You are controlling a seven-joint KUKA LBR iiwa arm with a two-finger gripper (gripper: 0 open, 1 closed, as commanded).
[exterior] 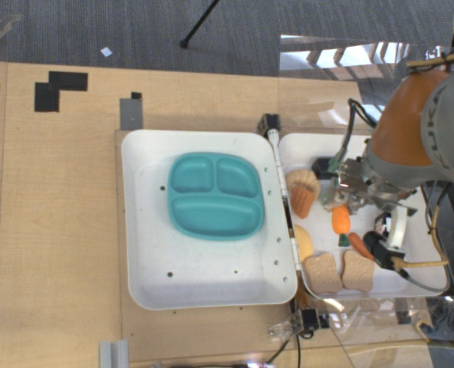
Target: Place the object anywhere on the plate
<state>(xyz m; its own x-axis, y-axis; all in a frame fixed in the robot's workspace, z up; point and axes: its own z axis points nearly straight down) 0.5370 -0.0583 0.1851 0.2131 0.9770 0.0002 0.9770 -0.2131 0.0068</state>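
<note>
Surface (58,228): light wood, carrying two shallow white bins side by side
Left bin (146,282): holds a teal plate (214,195) with three compartments, lying flat near the bin's middle
Right bin (296,150): holds the toy food and the arm's working end
Arm (426,121): grey with an orange band, reaching in from the right over the right bin
Tool (342,194): low in the right bin, just above a small orange carrot (340,221); whether it is released or clenched cannot be told
Other food: a ridged tan pastry (303,191) left of the tool, a yellow piece (304,244) by the bin's left wall, two bread pieces (339,271) at the near edge
</note>
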